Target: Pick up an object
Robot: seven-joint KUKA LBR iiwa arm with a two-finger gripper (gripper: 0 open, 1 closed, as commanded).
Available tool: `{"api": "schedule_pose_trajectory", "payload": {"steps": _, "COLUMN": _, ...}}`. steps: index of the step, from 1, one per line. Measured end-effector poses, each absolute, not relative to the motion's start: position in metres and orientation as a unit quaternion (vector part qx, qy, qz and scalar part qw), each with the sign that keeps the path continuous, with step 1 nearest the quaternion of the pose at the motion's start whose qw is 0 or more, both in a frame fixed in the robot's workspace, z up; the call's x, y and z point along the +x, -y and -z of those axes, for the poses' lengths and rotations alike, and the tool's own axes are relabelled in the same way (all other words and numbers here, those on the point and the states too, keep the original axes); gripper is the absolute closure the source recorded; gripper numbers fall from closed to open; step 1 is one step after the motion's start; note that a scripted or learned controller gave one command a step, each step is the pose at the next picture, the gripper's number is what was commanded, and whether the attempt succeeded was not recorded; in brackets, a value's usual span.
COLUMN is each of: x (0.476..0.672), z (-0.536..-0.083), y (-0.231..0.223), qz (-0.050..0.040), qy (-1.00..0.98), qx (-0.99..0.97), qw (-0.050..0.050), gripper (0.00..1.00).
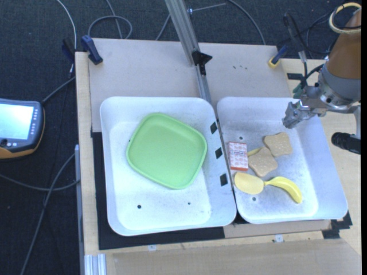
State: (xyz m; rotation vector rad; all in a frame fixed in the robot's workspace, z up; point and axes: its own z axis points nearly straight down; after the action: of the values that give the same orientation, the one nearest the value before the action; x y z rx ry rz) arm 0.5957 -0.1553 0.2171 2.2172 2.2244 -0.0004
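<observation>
The right bin (pixel 321 171) holds two tan bread slices (pixel 278 144) (pixel 263 164), a small red and white box (pixel 238 156), a yellow spoon-like toy (pixel 249 183) and a yellow banana (pixel 287 188). My gripper (pixel 292 118) hangs over the bin's upper right part, above and to the right of the upper bread slice, apart from every object. Nothing shows between its fingertips.
A green square plate (pixel 167 150) lies in the left bin (pixel 114 211). A metal post (pixel 182 22) rises between the bins at the back. Blue clamps (pixel 92 49) and cables sit at the bench's far edge. A tablet-like pendant (pixel 18 126) lies at far left.
</observation>
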Motion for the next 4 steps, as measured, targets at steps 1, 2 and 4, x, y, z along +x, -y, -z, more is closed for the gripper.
{"api": "schedule_pose_trajectory", "payload": {"steps": 1, "x": 0.597, "z": -0.226, "y": 0.154, "qz": 0.0012, "qy": -0.708, "qx": 0.706, "qw": -0.001, "gripper": 1.00}}
{"api": "schedule_pose_trajectory", "payload": {"steps": 2, "x": 0.581, "z": -0.234, "y": 0.104, "qz": 0.0010, "qy": -0.709, "qx": 0.705, "qw": -0.002, "gripper": 1.00}}
{"api": "schedule_pose_trajectory", "payload": {"steps": 4, "x": 0.553, "z": -0.234, "y": 0.005, "qz": 0.0017, "qy": -0.709, "qx": 0.705, "qw": -0.002, "gripper": 1.00}}
